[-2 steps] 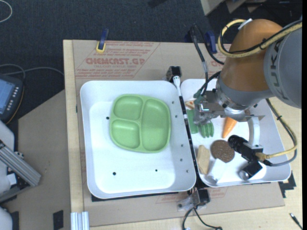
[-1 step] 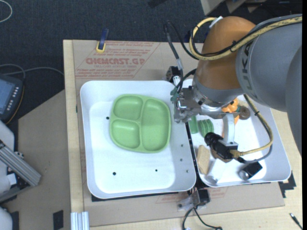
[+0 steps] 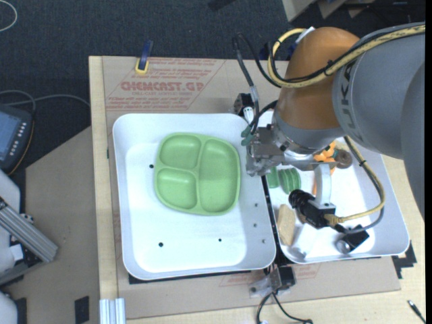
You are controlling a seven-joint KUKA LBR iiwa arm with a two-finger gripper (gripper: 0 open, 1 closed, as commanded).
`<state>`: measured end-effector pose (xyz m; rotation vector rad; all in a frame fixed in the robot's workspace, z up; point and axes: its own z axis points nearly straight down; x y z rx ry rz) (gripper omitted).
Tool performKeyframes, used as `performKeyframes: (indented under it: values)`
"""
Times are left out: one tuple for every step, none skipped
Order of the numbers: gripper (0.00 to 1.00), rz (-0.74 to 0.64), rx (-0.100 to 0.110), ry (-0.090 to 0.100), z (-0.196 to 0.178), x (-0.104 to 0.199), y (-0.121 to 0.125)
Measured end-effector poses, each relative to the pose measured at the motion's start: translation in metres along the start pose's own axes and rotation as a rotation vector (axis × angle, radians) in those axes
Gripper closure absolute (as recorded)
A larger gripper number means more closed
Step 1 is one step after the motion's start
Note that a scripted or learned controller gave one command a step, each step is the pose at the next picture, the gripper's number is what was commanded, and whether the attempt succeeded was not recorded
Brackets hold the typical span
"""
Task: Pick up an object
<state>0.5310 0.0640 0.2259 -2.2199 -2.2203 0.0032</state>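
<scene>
Low over the right bin (image 3: 395, 238), right of centre in the frame, the gripper (image 3: 291, 174) is masked by the arm's wrist, its state impossible to tell. A green ribbed object (image 3: 289, 179) lies just beneath, likely the target. Left, a green plate (image 3: 198, 174) fills the other bin (image 3: 135, 208).

I see the left bin (image 3: 135, 235) just left of the gripper (image 3: 262, 157); the right bin (image 3: 395, 228) spreads to its right. Both sit on a red-lettered board (image 3: 162, 79), with a blue clamp (image 3: 143, 58) on its far edge, up-left of the gripper. A screen (image 3: 13, 137) sits far left.
</scene>
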Motion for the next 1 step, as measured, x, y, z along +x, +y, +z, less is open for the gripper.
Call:
performKeyframes:
  values:
    - [1.0, -0.001, 0.001, 0.0, 0.0104, 0.0128, -0.0042]
